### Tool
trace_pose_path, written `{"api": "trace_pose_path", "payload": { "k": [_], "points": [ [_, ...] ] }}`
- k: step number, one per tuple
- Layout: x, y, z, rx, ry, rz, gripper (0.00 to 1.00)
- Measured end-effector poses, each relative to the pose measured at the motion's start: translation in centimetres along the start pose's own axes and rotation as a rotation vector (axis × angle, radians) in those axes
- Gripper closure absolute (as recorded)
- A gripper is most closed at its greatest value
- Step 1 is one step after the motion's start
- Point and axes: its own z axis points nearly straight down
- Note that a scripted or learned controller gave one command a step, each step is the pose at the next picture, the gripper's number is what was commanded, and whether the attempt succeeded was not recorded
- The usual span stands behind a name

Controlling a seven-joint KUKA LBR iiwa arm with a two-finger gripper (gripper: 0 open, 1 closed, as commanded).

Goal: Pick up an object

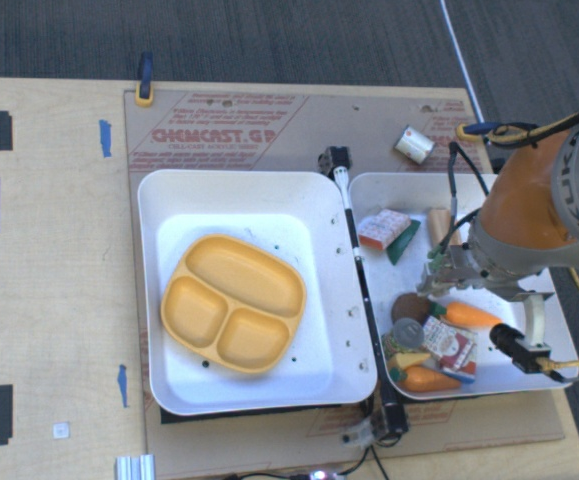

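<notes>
The arm point(544, 208) is a rounded grey casing with a broad orange band, thin black cables looping over it, tapering to a small metallic pincer point(441, 276).

Access survey: left bin open, right bin congested.

The left bin point(159, 268) holds one yellow divided plate point(232, 303); bare floor rings it, widest along the far and right sides. In the right bin point(369, 193), a heap of small items point(434, 348) crowds the near half, and a red-and-white packet point(384, 228) lies at the far left. The arm point(529, 213) overhangs the bin's right side, blocking approach there. Open floor shows between packet and heap.
</notes>
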Motion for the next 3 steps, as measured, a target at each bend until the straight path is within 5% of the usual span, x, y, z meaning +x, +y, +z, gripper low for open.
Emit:
{"api": "trace_pose_path", "payload": {
  "k": [1,2,3],
  "points": [
    [0.0,0.0,0.0,0.0,0.0,0.0,0.0],
    [0.6,-4.7,2.1,0.011,0.0,0.002,0.0],
    [0.5,-4.4,1.0,0.004,-0.002,0.003,1.0]
  ]
}}
